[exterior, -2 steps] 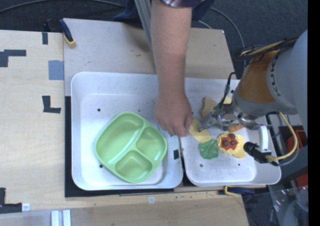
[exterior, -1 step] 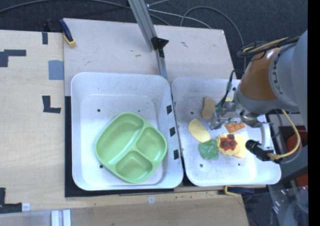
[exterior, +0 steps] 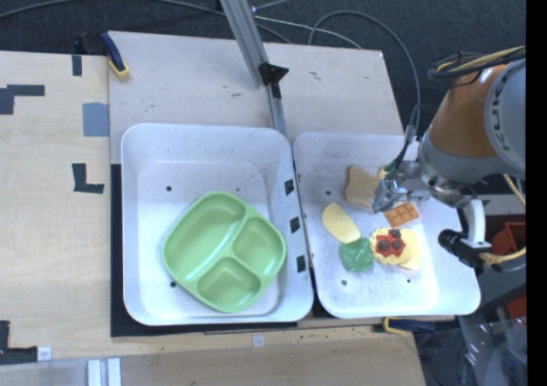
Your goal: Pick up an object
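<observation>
Gripper [exterior: 395,195] is lowered between bread slice [exterior: 362,187] and waffle [exterior: 402,214]; grip can't be told, so a clean lift is needed next

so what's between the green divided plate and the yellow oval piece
In the camera view, the two bins' adjoining white walls separate the green plate from the yellow piece.

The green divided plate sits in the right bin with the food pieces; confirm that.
Wrong bin. The camera view shows the green divided plate in the left bin; the food pieces, such as the yellow piece, lie in the right bin.
</observation>
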